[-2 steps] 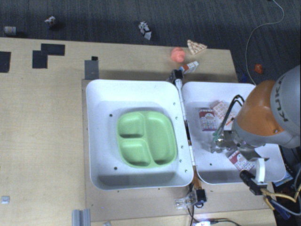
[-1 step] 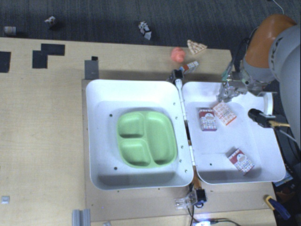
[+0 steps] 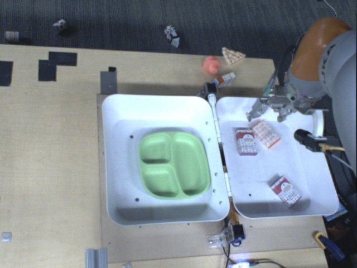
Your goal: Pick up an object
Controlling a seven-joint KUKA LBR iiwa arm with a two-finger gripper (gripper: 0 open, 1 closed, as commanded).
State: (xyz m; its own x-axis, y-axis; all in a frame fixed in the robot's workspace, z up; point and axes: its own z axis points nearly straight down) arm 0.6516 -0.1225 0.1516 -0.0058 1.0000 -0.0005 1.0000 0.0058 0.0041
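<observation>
The hand is hovering, fingers spread and grasping nothing, at eleven o'clock in the right bin. Just below it two small cartons are lying flat: probably light, crushable cardboard, best pinched across the narrow sides.

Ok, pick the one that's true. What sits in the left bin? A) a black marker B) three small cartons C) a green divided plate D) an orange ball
C: the green divided plate lies in the left bin, while the small cartons lie in the right bin.
</observation>
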